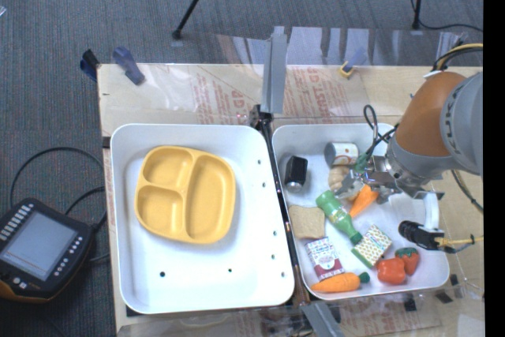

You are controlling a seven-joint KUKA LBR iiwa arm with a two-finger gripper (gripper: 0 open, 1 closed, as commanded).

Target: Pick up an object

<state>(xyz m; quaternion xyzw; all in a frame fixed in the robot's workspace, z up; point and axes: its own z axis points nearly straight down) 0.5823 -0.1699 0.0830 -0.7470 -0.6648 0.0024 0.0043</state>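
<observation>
My gripper (364, 182) is low in the right bin (439, 274), reaching in from the right under the arm's orange band (426, 122). An orange carrot-like piece (363, 201) lies right at the gripper's tip, touching or nearly touching it. A green bottle (339, 215) lies slanted just to the left of it. A beige lump (341, 176) and a small silver can (342, 152) sit just behind the gripper. Whether anything is held is hidden by the gripper body.
The right bin also holds a black can (295, 172), a bread slice (309, 224), a red-and-white carton (322, 256), a checkered packet (372, 245), a whole carrot (341, 282) and a red tomato (394, 267). A yellow divided plate (187, 193) lies in the left bin (134, 280).
</observation>
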